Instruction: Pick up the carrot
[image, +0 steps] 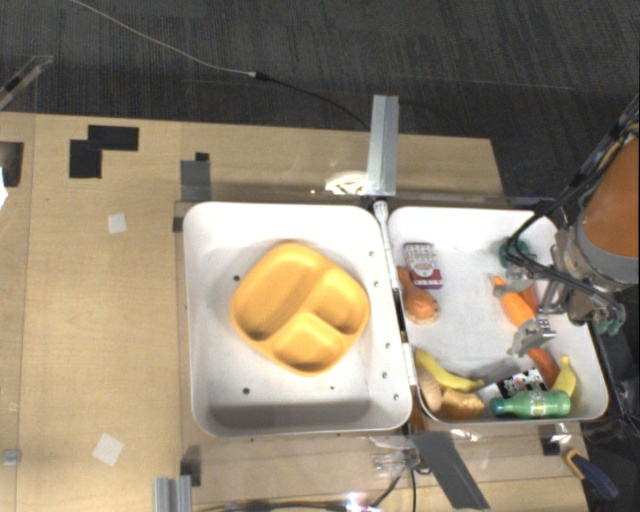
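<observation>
A yellow divided tray (300, 305) sits in the left bin (215, 400). The right bin (465, 235) holds a banana (445, 372), a green bottle (530, 404) and a small can (421, 264).

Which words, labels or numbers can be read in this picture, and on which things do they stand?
No text is legible.
Small red and white packet in the right bin: printing too blurred to read.
Green bottle: label too small to read.
Black and white item beside it: markings unreadable.

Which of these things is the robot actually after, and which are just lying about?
For the job:
carrot
gripper

Just lying about:
yellow divided dish
can
banana
green bottle
potato
</observation>
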